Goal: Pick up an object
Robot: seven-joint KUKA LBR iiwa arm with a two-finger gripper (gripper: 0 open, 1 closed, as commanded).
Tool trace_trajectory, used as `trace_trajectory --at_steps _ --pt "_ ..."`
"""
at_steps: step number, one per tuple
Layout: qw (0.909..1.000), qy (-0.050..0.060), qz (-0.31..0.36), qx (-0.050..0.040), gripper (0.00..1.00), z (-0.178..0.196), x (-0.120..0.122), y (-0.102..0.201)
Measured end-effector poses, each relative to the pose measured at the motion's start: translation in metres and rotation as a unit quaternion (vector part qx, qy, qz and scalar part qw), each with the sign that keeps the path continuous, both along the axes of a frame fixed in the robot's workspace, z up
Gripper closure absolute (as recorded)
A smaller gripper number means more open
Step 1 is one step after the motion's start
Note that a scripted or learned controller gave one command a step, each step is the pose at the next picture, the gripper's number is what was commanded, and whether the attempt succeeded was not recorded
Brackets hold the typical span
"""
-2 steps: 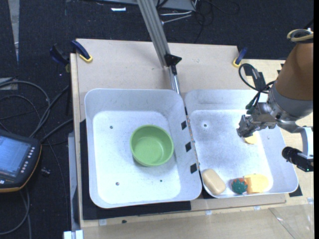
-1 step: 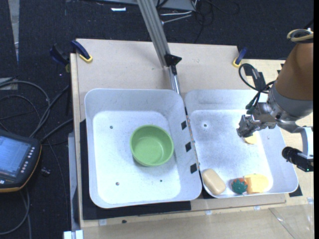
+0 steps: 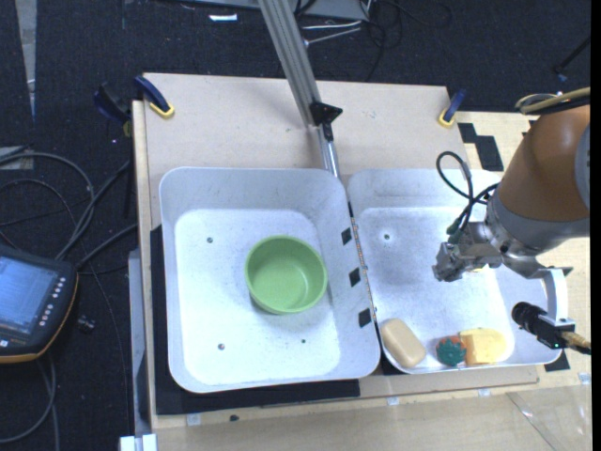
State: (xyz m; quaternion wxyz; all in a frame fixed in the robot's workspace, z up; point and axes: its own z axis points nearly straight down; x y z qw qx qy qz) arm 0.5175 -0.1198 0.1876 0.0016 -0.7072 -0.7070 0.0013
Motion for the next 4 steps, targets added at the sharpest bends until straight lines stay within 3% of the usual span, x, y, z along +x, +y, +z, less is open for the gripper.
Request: trace_trajectory --at_steps 1,2,3,4 --pt "1.0000 0.001 0.000 0.0002 0.00 -0.061 -0.004 -0.005" --pt "1.0000 -0.002 0.000 -0.0002 0.00 -0.093 -0.004 -0.005" --pt "1.0000 -0.003 0.000 -0.0003 1.00 -0.082 -0.004 -0.005" --pt "1.0000 -0.004 0.000 -0.0005 1.00 -0.039 -0.004 -0.009"
